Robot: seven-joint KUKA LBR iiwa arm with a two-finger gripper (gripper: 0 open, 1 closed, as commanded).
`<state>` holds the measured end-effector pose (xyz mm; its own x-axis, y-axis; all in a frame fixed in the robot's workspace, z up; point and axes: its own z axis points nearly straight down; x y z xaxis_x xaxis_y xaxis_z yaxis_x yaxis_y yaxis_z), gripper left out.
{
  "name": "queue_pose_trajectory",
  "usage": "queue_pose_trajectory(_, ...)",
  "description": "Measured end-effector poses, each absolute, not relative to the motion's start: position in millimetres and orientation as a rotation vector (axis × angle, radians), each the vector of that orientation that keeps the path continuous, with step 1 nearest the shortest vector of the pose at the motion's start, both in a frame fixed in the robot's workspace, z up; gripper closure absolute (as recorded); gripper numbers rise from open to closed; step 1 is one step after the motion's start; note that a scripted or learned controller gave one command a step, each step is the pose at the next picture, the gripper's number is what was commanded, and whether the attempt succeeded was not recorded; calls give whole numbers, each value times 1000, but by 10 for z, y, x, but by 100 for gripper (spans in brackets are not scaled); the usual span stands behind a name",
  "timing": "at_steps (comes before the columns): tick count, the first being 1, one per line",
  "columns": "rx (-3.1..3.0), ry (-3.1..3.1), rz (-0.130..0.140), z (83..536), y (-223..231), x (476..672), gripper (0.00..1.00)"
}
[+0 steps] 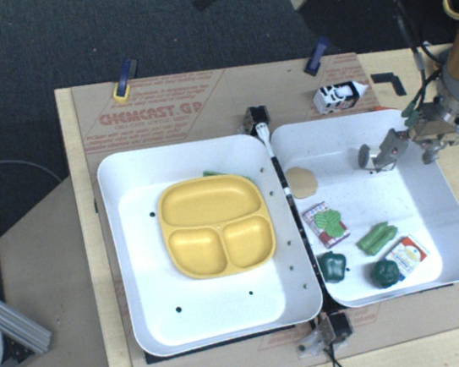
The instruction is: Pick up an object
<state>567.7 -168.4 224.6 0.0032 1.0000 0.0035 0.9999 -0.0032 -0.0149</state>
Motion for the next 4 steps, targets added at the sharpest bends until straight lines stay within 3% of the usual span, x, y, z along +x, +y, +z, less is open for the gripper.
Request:
queue_pose_trajectory(1, -2221, -2220, 1, 2321, -1682, 5705, 0)
queue_pose_trajectory(4, -2217, -2217, 5, 817, -1615, 5670, 0)
